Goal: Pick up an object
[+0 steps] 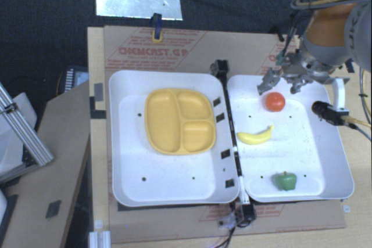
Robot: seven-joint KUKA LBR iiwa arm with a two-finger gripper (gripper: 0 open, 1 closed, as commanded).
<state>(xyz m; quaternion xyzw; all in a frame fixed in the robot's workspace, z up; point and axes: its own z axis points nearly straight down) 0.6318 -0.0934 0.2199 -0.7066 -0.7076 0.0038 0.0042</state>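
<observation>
Two-finger grey metal claw (281, 86) spread wide, nothing held, small round red tomato (275, 102) lying just below it, right white bin (331, 165)

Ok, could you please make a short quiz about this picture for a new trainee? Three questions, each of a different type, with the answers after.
1. True or false: the yellow divided plate lies in the right bin.
2. Which item is nearest the gripper? A) banana B) tomato C) green pepper
3. Fill in: the right bin holds ___ pieces of toy food.

Key
1. False; it lies in the left bin.
2. B; the gripper hovers just above the tomato, with nothing between its fingers.
3. Three.
</observation>
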